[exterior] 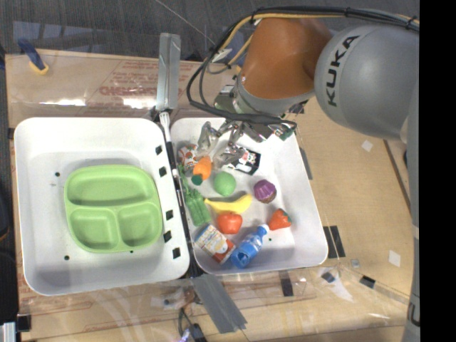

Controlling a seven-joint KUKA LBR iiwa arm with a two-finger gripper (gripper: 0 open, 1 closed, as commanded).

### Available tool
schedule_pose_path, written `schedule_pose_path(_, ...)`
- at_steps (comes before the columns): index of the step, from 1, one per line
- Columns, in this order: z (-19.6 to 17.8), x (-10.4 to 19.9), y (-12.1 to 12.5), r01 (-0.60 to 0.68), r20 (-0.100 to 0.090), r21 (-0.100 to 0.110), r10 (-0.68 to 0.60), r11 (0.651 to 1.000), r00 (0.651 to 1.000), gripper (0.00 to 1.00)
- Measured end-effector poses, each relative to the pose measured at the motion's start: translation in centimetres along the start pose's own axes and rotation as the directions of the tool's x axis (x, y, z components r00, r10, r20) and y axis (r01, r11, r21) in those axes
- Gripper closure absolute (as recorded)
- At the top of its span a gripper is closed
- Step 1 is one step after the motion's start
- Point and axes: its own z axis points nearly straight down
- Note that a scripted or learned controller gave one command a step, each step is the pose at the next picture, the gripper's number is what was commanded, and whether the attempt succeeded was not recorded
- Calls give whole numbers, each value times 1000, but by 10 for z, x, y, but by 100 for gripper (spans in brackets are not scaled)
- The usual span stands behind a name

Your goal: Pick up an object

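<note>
Hovering low over the far end of the right-hand shallow white bin (308,212): two-finger metal gripper (222,140), hanging beneath the orange wrist band (281,52) of the grey arm (370,77). Fingers spreading apart, nothing sitting between them, tips pointing down just above the toys at that end.

Lying below and beside the fingertips: small orange carrot-like toy (203,167) touching a red-and-white printed packet (187,154) against the left wall, and a black-and-white printed card (246,161) just right of the fingers. Sitting toward the middle of the bin: round green plastic fruit (224,184), with a yellow plastic banana (229,204) curving just nearer the camera and touching it. Resting to the right of these: small purple ridged toy (265,190), apart from the banana tip. Running along the left wall: long dark green vegetable toy (194,205). Crowding the near end: red tomato-like toy (229,224), orange-red wedge-shaped toy (279,220), small printed carton (213,241) and blue plastic bottle with a white cap (249,249), the carton and bottle touching.

Filling the left-hand shallow white bin (35,144): light green plastic tray with three compartments (112,209), lying flat, well apart from the gripper.

Looping around the wrist: black cables (203,77).
</note>
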Motion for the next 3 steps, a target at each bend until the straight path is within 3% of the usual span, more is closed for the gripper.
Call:
schedule_pose_path(1, -59, 37, -19, 432, 1, 2, -432, 902, 902, 100)
schedule_pose_path(2, -49, 7, -40, 511, 2, -2, -511, 859, 859, 100)
schedule_pose_path(3, -60, 5, -41, 513, 4, 2, -513, 858, 858, 100)
